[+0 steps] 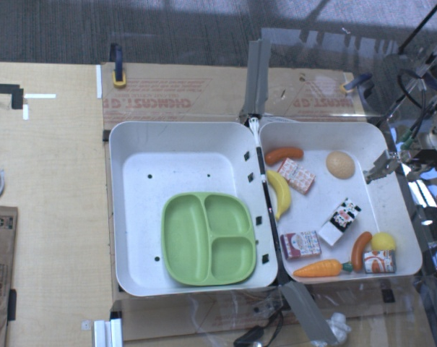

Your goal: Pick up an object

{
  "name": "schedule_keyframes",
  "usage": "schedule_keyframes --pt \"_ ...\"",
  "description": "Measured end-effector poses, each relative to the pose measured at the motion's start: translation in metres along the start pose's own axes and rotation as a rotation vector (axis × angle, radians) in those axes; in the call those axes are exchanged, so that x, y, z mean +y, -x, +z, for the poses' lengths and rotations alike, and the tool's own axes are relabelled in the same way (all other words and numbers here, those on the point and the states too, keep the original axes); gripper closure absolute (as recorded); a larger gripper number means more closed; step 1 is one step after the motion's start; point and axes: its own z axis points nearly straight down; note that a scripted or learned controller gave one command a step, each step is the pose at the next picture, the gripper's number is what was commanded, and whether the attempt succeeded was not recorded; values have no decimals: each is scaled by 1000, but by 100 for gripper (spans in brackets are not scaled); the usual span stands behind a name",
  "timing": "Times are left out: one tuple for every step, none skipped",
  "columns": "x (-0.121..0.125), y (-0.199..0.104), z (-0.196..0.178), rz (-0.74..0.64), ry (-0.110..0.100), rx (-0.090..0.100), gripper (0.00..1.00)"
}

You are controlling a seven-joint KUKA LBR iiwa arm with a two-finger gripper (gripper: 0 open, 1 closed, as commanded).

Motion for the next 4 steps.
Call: schedule_keyframes --pt "43 37 71 110 0 0 0" --pt "5 2 159 144 -1 1 0" --pt "-6 -11 171 121 0 1 0" --pt "-4 -11 162 122 3 0 100"
